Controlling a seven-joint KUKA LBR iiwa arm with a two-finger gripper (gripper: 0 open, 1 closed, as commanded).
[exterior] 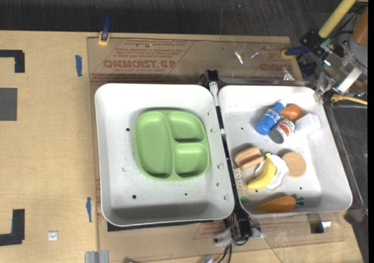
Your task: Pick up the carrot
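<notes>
Nearest, the carrot (pixel 276 203) lies untouched along the right bin's (pixel 336 165) front wall, so the reach seems unstarted; the gripper's state I cannot tell.

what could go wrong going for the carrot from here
The carrot lies against the near wall of the right bin, so a descending finger may strike the rim rather than straddle it. The banana sits just above it and could get bumped or pinched too. The tool is at the bin's far right corner, leaving a long approach.
</notes>
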